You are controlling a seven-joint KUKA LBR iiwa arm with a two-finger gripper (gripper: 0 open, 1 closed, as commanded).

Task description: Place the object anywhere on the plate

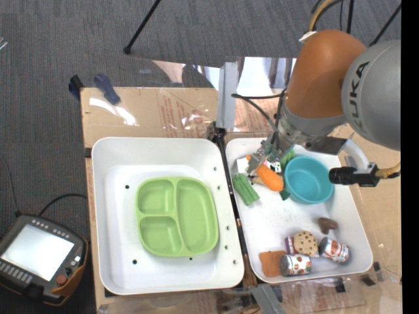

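White right bin (340, 231) is carrying, nearest, two cans (296, 264) and a cookie (305, 242); farther back, a teal bowl (309, 180). Gripper (267, 157) is hovering over the orange carrot (270, 177) beside green beans (245, 188), grip indiscernible. Green plate (177, 216) is sitting in the left bin (111, 175).

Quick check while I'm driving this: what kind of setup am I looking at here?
Most likely a robotics lab pick-and-place cell, not a kitchen: two white bins on a taped cardboard-topped bench, a teach pendant lying on grey carpet, and toy food such as a carrot beside the green plate.
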